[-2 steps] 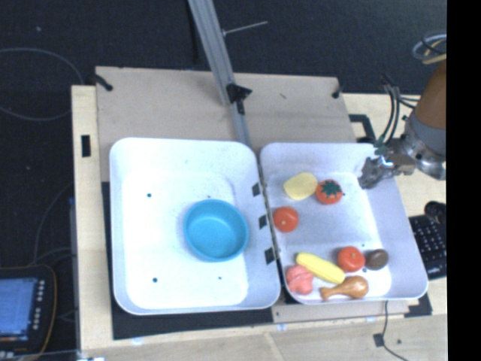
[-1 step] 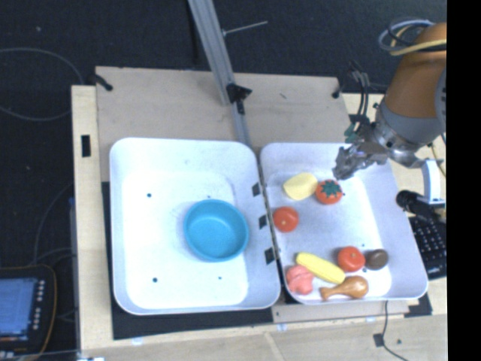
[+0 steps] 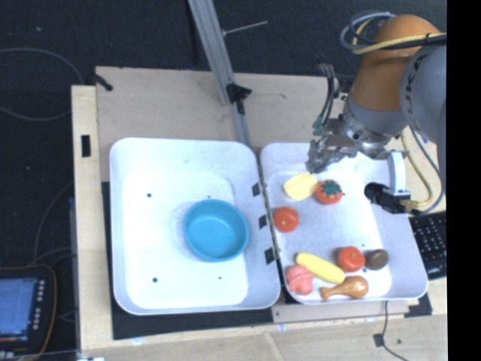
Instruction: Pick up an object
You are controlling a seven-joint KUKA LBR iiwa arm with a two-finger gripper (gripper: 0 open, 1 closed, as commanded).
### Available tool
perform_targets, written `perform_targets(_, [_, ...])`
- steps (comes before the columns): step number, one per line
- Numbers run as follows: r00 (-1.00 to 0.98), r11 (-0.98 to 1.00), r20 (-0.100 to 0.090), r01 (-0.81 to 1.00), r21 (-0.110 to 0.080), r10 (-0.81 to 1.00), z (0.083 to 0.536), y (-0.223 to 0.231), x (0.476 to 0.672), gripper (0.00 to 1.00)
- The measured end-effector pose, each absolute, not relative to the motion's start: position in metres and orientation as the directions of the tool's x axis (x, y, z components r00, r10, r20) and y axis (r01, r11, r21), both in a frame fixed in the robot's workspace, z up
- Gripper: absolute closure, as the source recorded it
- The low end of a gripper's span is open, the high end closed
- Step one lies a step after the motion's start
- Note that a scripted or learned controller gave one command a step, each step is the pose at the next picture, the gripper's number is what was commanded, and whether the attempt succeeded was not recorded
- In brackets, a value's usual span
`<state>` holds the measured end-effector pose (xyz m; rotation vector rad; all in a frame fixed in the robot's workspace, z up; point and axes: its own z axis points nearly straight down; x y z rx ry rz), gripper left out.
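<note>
**Jaws Poised Over the Pale Yellow Piece**

Dark floor surrounded the wooden tabletop (image 3: 158, 104), which carried two shallow white bins side by side. In the left bin (image 3: 150, 164) sat a blue bowl (image 3: 216, 229); the right bin (image 3: 391, 277) held a scatter of toy food. The gripper (image 3: 322, 159) hung at that bin's far edge, and whether its jaws were spread or closed could not be told from this slant; nothing showed between them.

The likeliest target was the pale yellow piece (image 3: 300, 186), lying just below and slightly left of the jaws in the view, nearly beneath them. Its long axis ran roughly left to right, tilted a little. A tomato (image 3: 328, 192) sat just beside it on the right, close enough to crowd a descent. The other items, among them a banana (image 3: 320, 268) and a drumstick (image 3: 344, 288), lay well apart near the front edge.
</note>
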<state>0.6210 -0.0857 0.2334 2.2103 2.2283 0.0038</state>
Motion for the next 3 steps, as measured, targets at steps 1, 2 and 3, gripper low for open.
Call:
perform_targets(1, [-0.009, 0.009, 0.002, 1.000, 0.001, 1.000, 0.244, -0.038, 0.633, 1.00])
perform_targets(2, [-0.007, 0.007, 0.001, 1.000, -0.004, 1.000, 0.235, 0.007, 0.637, 1.00])
perform_targets(3, [-0.011, 0.011, 0.004, 1.000, 0.000, 1.000, 0.249, 0.064, 0.648, 1.00])
